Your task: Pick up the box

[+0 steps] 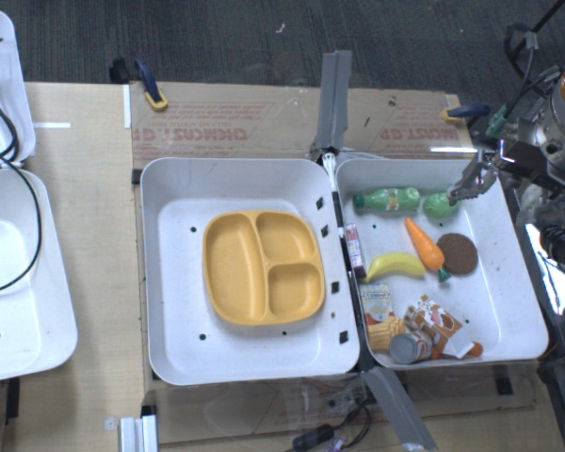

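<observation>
A small brown and white box (pixel 437 320) lies tilted in the right bin (pixel 508 252), near its front edge. A pale flat packet (pixel 376 301) lies just left of it. A grey can (pixel 406 348) touches the box's front left side. My gripper (pixel 473 183) hangs over the far right part of the right bin, next to a green round toy (pixel 440 205). It is well behind the box and apart from it. I see nothing in the gripper.
The right bin also holds a green bottle (pixel 388 199), a carrot (pixel 424 241), a brown disc (pixel 458 252), a banana (pixel 395 266) and a thin dark stick (pixel 352 247) along its left wall. A yellow divided plate (pixel 262 266) sits in the left bin (pixel 169 281).
</observation>
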You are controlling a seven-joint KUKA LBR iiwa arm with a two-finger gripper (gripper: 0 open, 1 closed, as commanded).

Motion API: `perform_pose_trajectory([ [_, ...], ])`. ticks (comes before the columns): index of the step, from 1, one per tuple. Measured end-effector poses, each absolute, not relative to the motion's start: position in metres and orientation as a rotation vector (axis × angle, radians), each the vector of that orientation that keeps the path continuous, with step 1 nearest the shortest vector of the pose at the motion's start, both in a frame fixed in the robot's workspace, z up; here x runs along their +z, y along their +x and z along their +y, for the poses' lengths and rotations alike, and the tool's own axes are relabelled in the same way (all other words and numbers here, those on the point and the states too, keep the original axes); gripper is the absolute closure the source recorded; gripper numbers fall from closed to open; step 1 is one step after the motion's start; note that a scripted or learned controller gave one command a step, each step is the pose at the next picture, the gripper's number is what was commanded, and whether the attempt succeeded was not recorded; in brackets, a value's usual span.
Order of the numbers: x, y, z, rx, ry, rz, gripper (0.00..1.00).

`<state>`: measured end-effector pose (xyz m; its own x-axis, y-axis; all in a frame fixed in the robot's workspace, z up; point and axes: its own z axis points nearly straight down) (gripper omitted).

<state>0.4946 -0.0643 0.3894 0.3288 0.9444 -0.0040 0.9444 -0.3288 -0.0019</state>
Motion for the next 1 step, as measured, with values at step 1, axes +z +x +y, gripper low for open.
perform_pose_trajectory([
  [1, 0.2617, 0.4773, -0.0736, -0.008, 2.636, 1.712, 0.0],
])
